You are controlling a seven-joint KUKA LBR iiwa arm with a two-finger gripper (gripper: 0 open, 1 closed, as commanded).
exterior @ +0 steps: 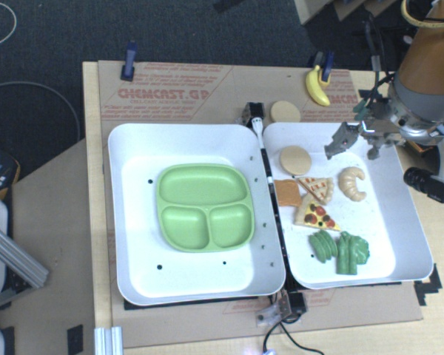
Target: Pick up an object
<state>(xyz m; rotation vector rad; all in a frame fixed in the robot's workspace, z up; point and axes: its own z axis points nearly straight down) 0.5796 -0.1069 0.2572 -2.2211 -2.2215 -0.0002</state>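
My gripper [355, 143] hangs over the back of the right bin [407, 213], its two fingers spread open with nothing between them. Just below it lie a croissant [352, 183] and a round tan bun [295, 159]. Further forward in the same bin are a brown toast square [287, 192], a pizza slice [317, 217], a small sandwich wedge [320, 188] and green vegetables [341, 249]. The croissant is the nearest item to the fingertips, a short way toward the front.
The left bin [133, 161] holds a green divided plate [205, 206]. A yellow banana [317, 87] and a tan disc [285, 112] lie on the cardboard behind the bins. The grey arm with its orange band [425, 50] comes in at the upper right.
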